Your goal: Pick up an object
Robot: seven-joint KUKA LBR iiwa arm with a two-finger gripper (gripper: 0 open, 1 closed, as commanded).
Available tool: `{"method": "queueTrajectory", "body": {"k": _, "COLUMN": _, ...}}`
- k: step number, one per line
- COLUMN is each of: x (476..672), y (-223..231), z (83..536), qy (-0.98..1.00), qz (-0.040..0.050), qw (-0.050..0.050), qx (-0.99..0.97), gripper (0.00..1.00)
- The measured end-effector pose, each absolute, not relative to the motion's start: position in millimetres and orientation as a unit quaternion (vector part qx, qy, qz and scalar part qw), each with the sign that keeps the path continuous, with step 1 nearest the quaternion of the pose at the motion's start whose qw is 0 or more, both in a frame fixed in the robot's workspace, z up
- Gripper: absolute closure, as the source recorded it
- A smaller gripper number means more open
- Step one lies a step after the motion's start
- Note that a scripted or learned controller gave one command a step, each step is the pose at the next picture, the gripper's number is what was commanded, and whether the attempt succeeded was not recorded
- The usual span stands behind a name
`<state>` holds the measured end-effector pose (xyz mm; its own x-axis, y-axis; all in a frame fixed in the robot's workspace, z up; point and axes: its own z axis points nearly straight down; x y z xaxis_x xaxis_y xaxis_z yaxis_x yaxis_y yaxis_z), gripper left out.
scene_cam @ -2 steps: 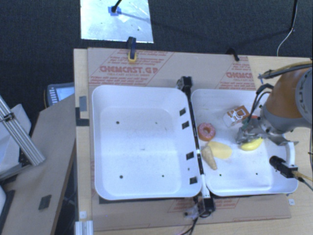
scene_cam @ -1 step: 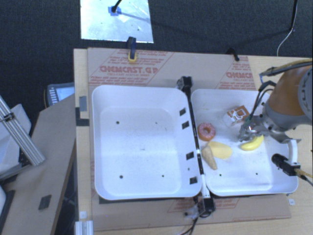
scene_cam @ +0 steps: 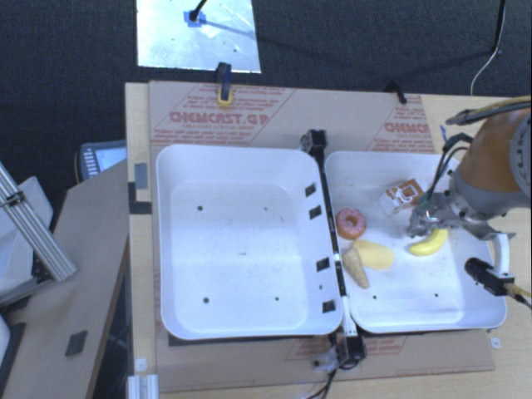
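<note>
The hand [scene_cam: 424,223] sat low over the banana [scene_cam: 429,243], grip state I couldn't tell, so I judged nothing lifted yet.

Even, bright overhead light; slightly soft focus, glare on white bins [scene_cam: 249,160].

We saw the grey arm [scene_cam: 499,160] with its orange band enter from the right edge of the bench, wrist bent downward, the gripper [scene_cam: 424,223] lowered over the right bin's right half.
</note>
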<state>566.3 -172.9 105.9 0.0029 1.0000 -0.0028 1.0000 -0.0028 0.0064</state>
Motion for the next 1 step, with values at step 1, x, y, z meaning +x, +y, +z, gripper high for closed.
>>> {"method": "queueTrajectory", "body": {"k": 1, "x": 567.1, "y": -173.2, "z": 116.5, "qy": 0.706, "qz": 0.0019, "qw": 0.004, "qx": 0.709, "gripper": 1.0}}
